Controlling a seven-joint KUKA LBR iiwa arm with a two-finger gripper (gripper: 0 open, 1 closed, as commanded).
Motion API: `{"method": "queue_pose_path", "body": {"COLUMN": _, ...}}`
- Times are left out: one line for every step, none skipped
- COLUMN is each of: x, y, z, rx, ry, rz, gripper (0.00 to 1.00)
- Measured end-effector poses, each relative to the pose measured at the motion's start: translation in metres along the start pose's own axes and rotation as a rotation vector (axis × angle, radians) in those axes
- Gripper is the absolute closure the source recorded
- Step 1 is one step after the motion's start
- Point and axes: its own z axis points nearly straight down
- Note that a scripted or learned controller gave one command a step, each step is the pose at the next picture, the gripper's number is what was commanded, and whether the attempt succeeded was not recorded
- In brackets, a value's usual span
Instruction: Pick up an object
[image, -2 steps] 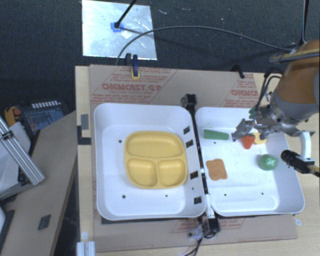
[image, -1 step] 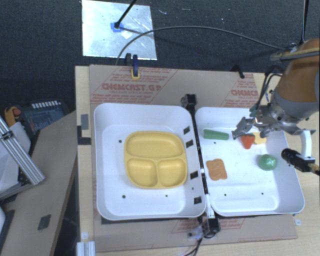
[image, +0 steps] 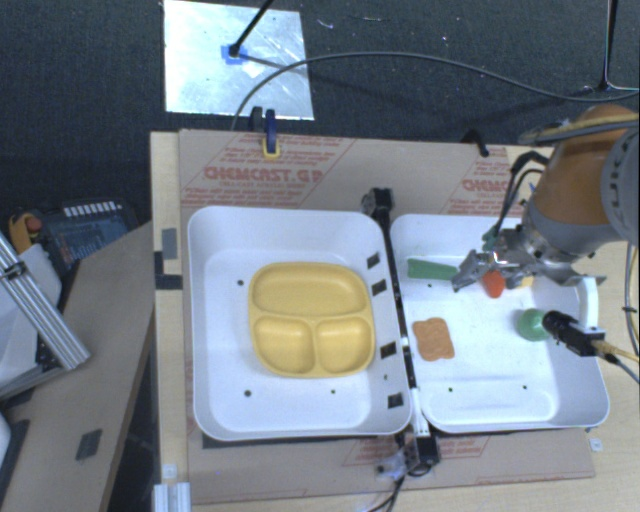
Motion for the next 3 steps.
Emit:
{"method": "queue_pose_path", "body": {"x": -0.01, "y": -0.001, "z": 0.054, "rx": 0.0, "ry": 0.0, "rz": 0.001, "gripper": 0.0}}
{"method": "queue_pose_path", "body": {"x": -0.01, "y": -0.001, "z": 0.085, "rx": -0.001, "ry": 0.001, "rz": 0.0, "gripper": 0.0}}
{"method": "queue_pose_path", "body": {"x": -0.01, "y": 0.001, "z": 0.072, "rx": -0.006, "ry": -0.001, "rz": 0.0, "gripper": 1.0}}
